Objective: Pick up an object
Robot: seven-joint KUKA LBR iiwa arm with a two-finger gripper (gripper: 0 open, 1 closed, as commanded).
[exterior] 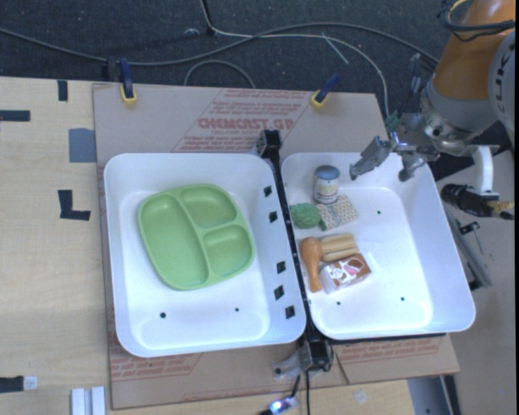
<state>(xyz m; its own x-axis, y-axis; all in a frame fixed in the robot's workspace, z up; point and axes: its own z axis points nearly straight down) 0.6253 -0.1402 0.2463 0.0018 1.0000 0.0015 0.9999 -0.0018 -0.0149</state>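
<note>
Small tin can (326,182) stands upright at the right bin's (432,232) far-left corner, food toys just below it. Gripper (387,164) hangs right of the can, fingers spread wide, empty. Approach step; next, descend over one.

The grey arm with the orange band (469,54) comes in from the upper right of the frame, bent down toward the middle right. Its two-finger end effector (387,162) hangs below the wrist with both fingers splayed well apart, one angled left (368,160) and one lower right, and nothing sits between them.
</note>
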